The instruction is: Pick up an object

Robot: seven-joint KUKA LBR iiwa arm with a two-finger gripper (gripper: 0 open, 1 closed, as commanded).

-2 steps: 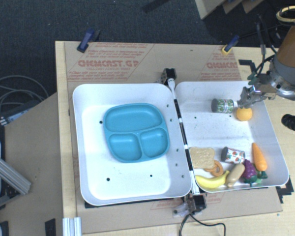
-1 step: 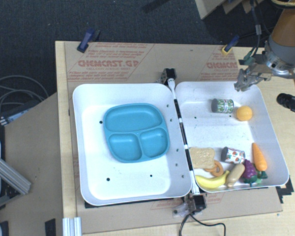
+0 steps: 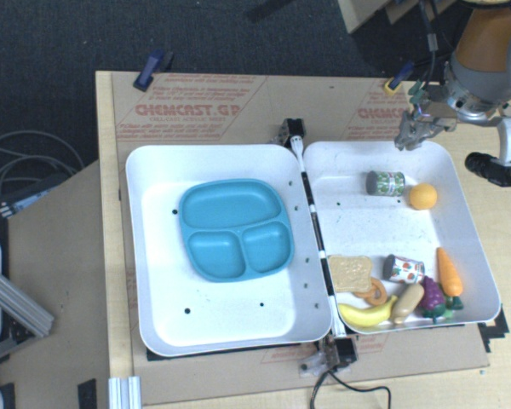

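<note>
My gripper (image 3: 411,138) hangs over the far edge of the right bin (image 3: 358,228), with nothing seen between its fingers. Below it in the bin lie a small green-labelled can (image 3: 385,182) on its side and an orange (image 3: 422,196). Toward the near right of the bin are a carrot (image 3: 448,272), a red-and-white can (image 3: 404,269), purple grapes (image 3: 433,294), a banana (image 3: 365,315), a slice of bread (image 3: 351,272) and a pretzel (image 3: 376,291).
The left bin (image 3: 153,254) holds a blue divided plate (image 3: 236,228). A black clamp (image 3: 293,130) sits at the far end of the seam between the bins. Cables lie on the floor at the left.
</note>
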